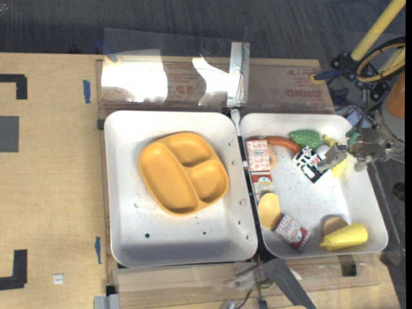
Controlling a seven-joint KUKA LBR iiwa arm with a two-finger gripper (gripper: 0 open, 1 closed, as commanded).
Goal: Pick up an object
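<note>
Plate (183, 171), glossy, yellow, three rounded compartments.

Soft overhead light, harsh glare on the clear plastic sheet (170, 76), slight blur.

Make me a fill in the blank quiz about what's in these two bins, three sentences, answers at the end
1. The divided plate in the left bin is coloured ____.
2. The yellow squeeze bottle lies in the ____ bin.
3. The plate has ____ compartments.

Missing words: yellow; right; three
</note>
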